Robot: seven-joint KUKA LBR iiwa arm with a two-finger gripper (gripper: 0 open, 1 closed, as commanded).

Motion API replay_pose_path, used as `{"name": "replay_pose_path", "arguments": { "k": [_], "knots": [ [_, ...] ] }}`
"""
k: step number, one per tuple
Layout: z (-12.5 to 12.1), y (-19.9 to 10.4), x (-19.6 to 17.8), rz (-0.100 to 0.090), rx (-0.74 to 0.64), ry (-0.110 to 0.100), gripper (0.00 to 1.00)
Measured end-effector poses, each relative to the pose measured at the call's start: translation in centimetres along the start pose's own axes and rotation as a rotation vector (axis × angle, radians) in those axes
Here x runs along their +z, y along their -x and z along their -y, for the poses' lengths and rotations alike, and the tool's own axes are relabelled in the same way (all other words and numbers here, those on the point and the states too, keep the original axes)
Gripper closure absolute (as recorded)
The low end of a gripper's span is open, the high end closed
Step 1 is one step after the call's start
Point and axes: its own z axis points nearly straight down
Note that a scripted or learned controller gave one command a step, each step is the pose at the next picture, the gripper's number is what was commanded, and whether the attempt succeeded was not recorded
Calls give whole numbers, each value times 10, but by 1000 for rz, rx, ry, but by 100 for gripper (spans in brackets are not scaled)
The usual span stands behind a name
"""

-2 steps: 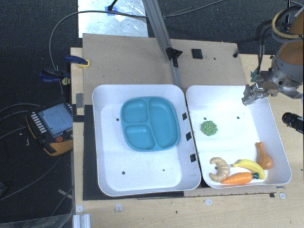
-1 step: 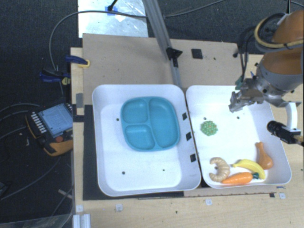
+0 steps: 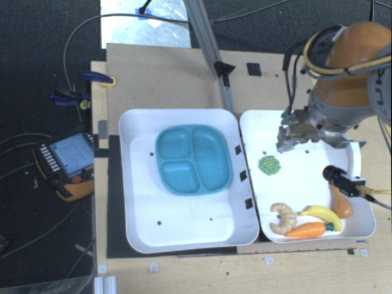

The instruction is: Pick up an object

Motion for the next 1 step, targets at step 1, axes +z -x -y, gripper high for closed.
{"name": "replay_pose_path", "arguments": {
  "k": [1],
  "knots": [
    [11,-47,16,1,1,0,100]
  ]
}}
